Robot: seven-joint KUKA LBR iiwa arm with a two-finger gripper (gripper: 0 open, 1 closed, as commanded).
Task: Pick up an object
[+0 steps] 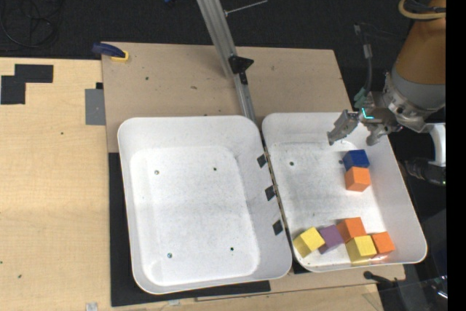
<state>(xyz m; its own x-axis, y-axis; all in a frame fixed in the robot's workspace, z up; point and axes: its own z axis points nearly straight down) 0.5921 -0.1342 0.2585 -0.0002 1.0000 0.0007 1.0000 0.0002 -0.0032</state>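
Observation:
My gripper [358, 132] hangs over the far right part of the right bin [306, 129], its two grey fingers spread apart with nothing between them. Just below it lie a blue cube [356, 158] and an orange cube [357, 178], touching each other. Along the near edge of the same bin sits a cluster: a yellow block [309, 239], a purple block [331, 236], an orange block [352, 227], a second yellow block [360, 248] and another orange block [383, 242].
The left bin [193, 204] lies beside the right one, joined by black clips [269, 193]. A slanted aluminium rail [218, 25] rises behind the bins. A small blue and yellow clamp [111, 51] sits at the bench's far left corner.

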